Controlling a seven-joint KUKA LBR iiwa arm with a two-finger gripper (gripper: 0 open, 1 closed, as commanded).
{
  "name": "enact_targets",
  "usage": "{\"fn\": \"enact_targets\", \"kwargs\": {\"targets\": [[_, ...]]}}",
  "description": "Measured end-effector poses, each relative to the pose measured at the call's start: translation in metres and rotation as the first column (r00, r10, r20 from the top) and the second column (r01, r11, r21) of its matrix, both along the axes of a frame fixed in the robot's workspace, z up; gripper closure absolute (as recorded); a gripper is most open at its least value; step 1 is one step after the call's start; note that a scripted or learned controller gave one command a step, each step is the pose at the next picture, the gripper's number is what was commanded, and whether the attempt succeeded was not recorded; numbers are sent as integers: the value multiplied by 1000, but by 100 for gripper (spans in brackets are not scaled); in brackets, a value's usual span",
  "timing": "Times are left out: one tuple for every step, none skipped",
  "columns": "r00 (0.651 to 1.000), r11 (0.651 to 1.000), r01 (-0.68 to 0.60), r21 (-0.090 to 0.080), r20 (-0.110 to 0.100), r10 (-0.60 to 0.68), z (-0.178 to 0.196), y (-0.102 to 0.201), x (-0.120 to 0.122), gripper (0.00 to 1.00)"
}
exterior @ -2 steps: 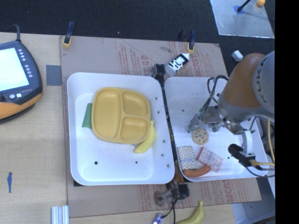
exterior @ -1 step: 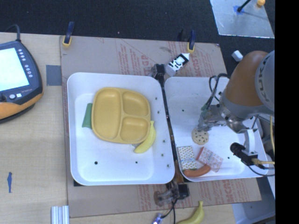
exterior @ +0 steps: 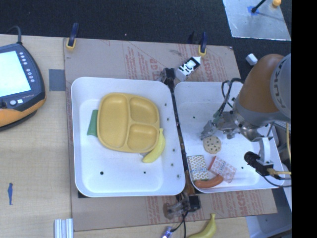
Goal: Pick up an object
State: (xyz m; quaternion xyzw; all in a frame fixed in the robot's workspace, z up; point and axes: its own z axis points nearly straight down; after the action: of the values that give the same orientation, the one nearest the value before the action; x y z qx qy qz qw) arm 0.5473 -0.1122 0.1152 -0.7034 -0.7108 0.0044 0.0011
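Low in the right bin (exterior: 198, 95), we see our gripper (exterior: 212, 129) just above the round cookie (exterior: 212, 144); we cannot tell its state. Nothing looks lifted yet. Nearer lie a checkered packet (exterior: 198, 166) and sausage (exterior: 209, 183). The grasp and lift remain, we judge.
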Motion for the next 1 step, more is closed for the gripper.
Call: {"fn": "enact_targets", "kwargs": {"targets": [[1000, 1000, 4, 4, 2, -4, -24, 11, 7, 0]]}}
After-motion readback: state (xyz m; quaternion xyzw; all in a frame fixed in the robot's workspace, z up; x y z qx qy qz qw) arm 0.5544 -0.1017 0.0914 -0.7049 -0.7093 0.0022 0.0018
